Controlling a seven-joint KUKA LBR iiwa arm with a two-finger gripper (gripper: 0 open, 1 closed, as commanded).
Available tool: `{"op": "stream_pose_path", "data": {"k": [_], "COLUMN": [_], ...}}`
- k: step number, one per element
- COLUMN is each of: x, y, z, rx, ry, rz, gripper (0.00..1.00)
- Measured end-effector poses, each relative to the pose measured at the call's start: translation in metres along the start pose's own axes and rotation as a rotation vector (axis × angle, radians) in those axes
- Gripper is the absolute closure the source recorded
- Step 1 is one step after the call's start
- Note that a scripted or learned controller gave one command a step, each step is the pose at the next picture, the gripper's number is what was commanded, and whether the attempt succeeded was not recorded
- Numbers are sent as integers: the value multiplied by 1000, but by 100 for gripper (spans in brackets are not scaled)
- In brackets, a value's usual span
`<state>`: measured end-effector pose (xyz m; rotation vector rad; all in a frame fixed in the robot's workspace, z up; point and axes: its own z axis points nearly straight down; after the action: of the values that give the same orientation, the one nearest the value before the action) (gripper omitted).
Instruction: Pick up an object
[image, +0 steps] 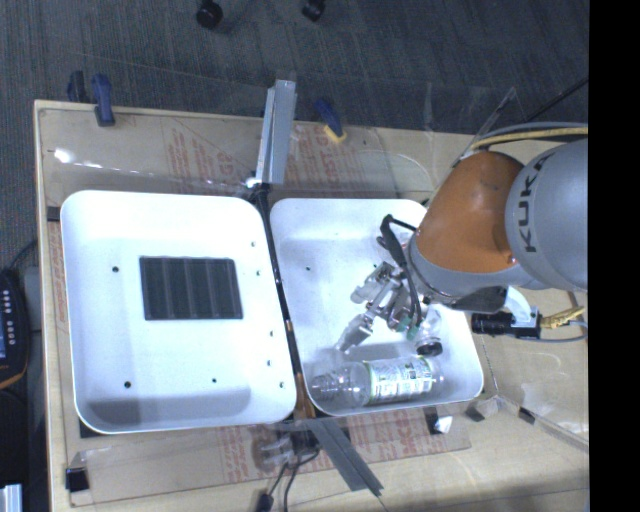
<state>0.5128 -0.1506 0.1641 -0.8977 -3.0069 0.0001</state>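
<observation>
Arm: we note the grey arm (545, 215) with its orange band (470, 215) entering from 3 o'clock and reaching over the right bin.
Tool: the tool (362, 318) hangs over the middle of the right bin, its metal fingers pointing toward 8 o'clock. We see the two fingers set apart, one tip near the bin's centre and one lower, with nothing between them.
Bottle: a clear plastic bottle (378, 382) with a printed label lies on its side along the 6 o'clock wall of the right bin, cap end toward 9 o'clock. It lies just below the tool's lower finger; we cannot tell whether they touch.
Right bin: the white bin (320, 240) sits at the 3 o'clock half of the desk, touching its neighbour along a dark divider.
Left bin: the white bin (100, 260) at 9 o'clock carries a dark ribbed rectangular panel (190, 288) in its floor.
Desk: the pale desk (180, 140) bears red printed marks; blue clamps (101, 97) grip its 12 o'clock edge.
Cables: black and yellow cables (540, 130) run off the arm toward 2 o'clock.
</observation>
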Motion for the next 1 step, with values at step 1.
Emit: {"op": "stream_pose_path", "data": {"k": [1], "x": [-69], "y": [-4], "z": [-65], "rx": [-1], "ry": [-7], "rz": [178], "gripper": [0]}}
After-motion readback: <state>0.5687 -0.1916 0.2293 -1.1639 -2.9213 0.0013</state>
